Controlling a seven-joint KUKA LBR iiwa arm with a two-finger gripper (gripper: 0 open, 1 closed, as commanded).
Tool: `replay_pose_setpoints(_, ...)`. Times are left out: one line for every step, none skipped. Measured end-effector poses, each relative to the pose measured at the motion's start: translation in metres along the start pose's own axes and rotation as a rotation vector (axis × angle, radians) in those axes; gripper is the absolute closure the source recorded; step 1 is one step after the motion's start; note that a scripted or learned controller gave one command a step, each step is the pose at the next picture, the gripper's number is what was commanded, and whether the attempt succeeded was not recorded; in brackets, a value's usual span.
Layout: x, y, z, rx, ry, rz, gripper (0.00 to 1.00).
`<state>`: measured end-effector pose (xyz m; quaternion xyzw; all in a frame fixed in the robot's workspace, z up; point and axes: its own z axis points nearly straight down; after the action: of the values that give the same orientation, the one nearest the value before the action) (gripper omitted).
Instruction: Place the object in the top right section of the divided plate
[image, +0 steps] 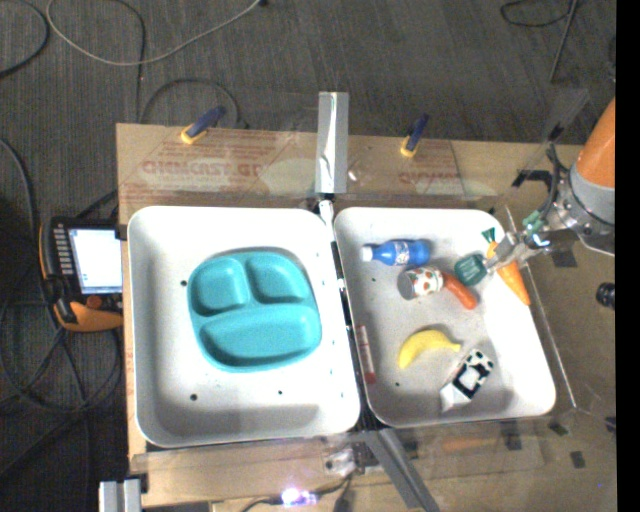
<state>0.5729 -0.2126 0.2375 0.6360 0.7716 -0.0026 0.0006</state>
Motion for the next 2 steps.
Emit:
replay_pose_setpoints(0.070, 0.010, 0.049, -0.002, 0.005, -0.108, 1.00)
replay_pose_setpoints(0.180, 0.056, 0.026, -0.003, 0.004, -0.332, 1.00)
